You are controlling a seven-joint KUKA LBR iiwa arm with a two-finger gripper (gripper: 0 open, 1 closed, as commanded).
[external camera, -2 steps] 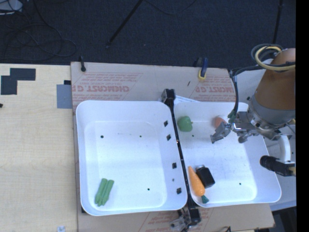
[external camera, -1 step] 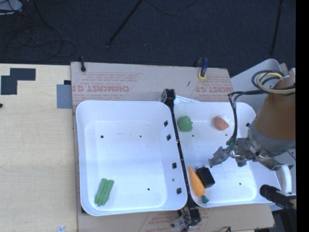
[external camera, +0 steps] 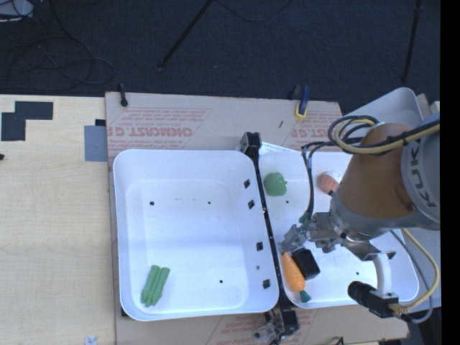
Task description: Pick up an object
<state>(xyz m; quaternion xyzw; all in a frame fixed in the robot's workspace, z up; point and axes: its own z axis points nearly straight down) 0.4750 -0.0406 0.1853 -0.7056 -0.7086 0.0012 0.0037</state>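
My gripper (external camera: pixel 296 237) hangs low over the left part of the right bin (external camera: pixel 402 293), reaching in from the right. Just below it lies an orange carrot (external camera: pixel 292 271) with a teal tip, close to the divider between the bins. A small black block (external camera: pixel 307 262) rests against the carrot's right side, right under the gripper. I see nothing held by the gripper. A green pepper-like toy (external camera: pixel 275 185) sits at the back of the same bin. A pink-orange object (external camera: pixel 328 182) lies further right, partly hidden by the arm.
The left bin (external camera: pixel 129 192) holds a green bean-pod toy (external camera: pixel 155 284) near its front left corner. Both bins stand on a cardboard sheet (external camera: pixel 180 124) on the wooden bench. The arm's bulk covers the right bin's middle and right side.
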